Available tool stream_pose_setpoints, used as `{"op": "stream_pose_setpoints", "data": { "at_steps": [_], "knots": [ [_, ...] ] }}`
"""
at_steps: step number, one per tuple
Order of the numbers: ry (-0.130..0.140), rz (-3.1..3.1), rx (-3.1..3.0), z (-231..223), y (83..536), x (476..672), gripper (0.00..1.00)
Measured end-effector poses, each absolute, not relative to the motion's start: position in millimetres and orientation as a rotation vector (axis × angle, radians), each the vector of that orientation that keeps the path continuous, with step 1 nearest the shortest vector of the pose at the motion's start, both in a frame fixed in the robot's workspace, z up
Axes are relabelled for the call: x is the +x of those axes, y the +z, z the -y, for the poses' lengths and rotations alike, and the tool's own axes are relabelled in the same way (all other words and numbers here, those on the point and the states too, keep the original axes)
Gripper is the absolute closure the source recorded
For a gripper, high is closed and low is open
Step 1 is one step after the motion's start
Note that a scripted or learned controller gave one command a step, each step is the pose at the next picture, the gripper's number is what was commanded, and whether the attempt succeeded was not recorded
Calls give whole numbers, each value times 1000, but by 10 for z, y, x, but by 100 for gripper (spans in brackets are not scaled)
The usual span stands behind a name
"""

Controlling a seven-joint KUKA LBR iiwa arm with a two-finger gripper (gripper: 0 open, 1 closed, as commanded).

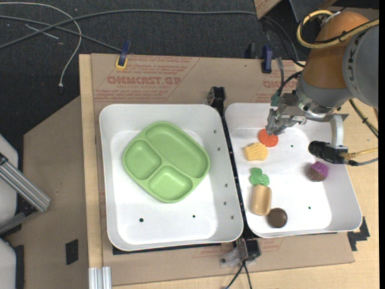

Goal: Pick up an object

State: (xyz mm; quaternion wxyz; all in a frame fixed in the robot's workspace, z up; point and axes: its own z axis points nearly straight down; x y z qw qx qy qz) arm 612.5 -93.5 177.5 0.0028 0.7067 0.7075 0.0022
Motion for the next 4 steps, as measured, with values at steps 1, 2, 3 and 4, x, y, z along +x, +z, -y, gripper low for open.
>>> {"op": "stream_pose_setpoints", "data": {
  "at_steps": [1, 2, 3, 4],
  "knots": [
    [7, -2219, 2216, 935, 2293, 6140, 100],
    [2, -2222, 2219, 934, 2329, 6146, 100],
    [0, -2229, 2219, 469, 2267, 6029, 100],
    [0, -2231, 2218, -118, 2281, 5859, 100]
  ]
}}
